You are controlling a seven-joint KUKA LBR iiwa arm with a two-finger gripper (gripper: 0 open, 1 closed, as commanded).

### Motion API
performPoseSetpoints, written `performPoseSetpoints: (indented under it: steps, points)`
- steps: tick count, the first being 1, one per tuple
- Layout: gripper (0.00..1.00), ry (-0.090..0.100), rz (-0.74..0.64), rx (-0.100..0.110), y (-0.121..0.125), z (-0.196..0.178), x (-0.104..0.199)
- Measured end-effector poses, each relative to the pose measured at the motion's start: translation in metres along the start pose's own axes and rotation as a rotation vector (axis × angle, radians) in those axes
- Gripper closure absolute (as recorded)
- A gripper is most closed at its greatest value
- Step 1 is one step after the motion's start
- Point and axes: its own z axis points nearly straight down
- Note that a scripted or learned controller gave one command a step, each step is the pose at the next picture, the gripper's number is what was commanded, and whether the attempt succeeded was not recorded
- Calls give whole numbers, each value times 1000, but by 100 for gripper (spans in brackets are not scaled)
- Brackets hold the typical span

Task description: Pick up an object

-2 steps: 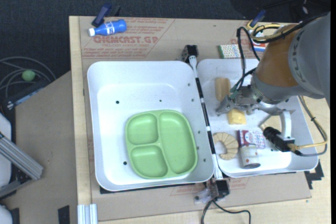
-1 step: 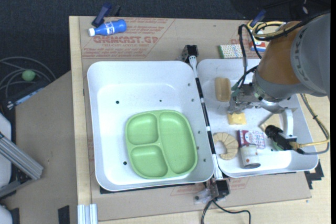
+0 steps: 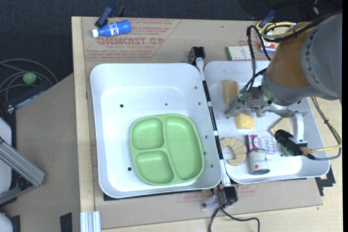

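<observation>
The right bin holds several small objects. A yellow block lies near its middle, a tan bread-like roll near its back left, and a pale half-ring pastry at its front left. A red-and-white packet and a small upright cup sit at the front. My gripper hangs low in this bin, right above the far edge of the yellow block and just right of the roll. Nothing is visibly held.
The left bin holds a green divided plate. A blue-and-white bottle lies on the bench at the back left. A small patterned card lies behind the right bin. The arm covers that bin's back right.
</observation>
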Motion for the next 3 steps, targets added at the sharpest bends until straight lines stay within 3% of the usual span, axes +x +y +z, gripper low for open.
performPoseSetpoints:
  steps: [1, 2, 3]
  points:
    - [0, 3, 2, 11, -15, 22, -5]
    - [100, 3, 1, 9, -14, 12, -5]
    - [100, 4, -1, 6, -3, -86, 51]
